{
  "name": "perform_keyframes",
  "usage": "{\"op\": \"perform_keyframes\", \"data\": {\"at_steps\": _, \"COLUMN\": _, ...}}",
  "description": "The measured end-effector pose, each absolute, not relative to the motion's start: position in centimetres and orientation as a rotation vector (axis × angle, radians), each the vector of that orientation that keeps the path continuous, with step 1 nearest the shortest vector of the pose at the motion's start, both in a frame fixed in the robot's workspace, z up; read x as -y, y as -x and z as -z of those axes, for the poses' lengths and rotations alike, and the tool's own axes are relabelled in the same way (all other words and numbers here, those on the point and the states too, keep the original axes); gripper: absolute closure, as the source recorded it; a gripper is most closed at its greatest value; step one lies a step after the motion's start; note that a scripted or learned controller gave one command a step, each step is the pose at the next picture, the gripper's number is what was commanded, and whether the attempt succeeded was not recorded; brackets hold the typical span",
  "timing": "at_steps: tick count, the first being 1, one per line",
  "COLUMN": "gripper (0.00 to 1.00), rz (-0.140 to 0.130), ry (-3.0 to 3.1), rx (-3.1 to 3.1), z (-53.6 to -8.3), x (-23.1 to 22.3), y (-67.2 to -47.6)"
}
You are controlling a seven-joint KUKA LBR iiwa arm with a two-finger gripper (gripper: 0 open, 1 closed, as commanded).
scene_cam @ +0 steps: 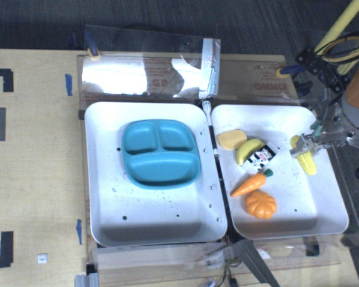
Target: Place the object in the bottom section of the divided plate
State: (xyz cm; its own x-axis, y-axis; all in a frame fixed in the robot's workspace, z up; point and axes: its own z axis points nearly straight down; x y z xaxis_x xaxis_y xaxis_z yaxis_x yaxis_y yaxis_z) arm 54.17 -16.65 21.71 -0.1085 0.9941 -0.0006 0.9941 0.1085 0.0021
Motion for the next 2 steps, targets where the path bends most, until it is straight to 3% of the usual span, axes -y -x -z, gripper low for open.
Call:
{"op": "perform_keyframes", "data": {"at_steps": 1, "gripper": 1.00, "rz": -0.005, "ry": -1.953, "rx": -2.458, "z": -24.5, "x": 8.2, "y": -62.5}}
{"op": "perform_keyframes", "data": {"at_steps": 2, "gripper": 1.00, "rz": 0.002, "ry": -1.768, "rx": -2.602, "z": -18.9, "x": 1.7, "y": -60.2}}
